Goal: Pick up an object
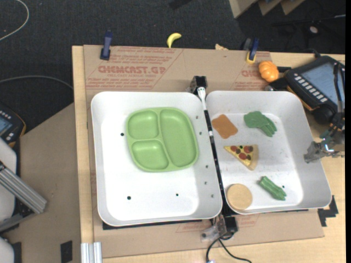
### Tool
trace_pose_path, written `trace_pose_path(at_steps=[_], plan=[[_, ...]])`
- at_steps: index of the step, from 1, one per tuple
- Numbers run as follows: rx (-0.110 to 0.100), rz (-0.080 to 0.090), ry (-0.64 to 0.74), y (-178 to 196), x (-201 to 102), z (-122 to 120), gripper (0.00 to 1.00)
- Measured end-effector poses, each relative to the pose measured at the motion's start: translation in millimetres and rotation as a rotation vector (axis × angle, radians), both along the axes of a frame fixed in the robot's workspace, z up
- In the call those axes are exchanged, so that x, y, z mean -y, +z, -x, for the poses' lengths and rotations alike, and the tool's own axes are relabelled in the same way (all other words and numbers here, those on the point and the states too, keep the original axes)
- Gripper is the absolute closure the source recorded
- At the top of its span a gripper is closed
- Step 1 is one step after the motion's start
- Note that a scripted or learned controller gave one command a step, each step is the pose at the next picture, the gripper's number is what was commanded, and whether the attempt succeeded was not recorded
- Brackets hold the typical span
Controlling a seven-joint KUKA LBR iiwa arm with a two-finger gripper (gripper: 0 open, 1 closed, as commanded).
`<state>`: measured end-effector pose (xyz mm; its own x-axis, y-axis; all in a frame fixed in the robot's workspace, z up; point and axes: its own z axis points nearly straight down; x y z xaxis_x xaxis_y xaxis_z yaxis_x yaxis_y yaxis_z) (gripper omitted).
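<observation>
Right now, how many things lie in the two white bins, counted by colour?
Green: 3, the divided plate, leafy piece, small pod
Brown or tan: 2, the flat slice, round biscuit
Mixed colours: 1, the pizza slice
Total: 6

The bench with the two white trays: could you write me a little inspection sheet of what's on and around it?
Surface: brown bench board bearing left bin and right bin, side by side.
Job's things: right bin holds brown slab, green leafy piece, pizza slice, tan disc, small green piece.
Clutter: green divided plate in left bin; orange fruit, yellow banana, blue clamps.
Grippers: gripper at right bin's right rim; fingers unclear.
Cables: white cable on floor.
Surroundings: dark carpet; handheld control pad.
</observation>
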<state>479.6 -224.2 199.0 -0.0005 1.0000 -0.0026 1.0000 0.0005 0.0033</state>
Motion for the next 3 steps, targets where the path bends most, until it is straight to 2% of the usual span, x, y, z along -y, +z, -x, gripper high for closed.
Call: trace_pose_path(at_steps=[1, 2, 3], plan=[[0.002, 0.001, 0.001, 23, 0, -19, 1.00], [-0.007, -0.008, 0.005, 9, -70, 1, 1.00], [-0.007, -0.006, 0.003, -11, -106, 0, 1.00]])
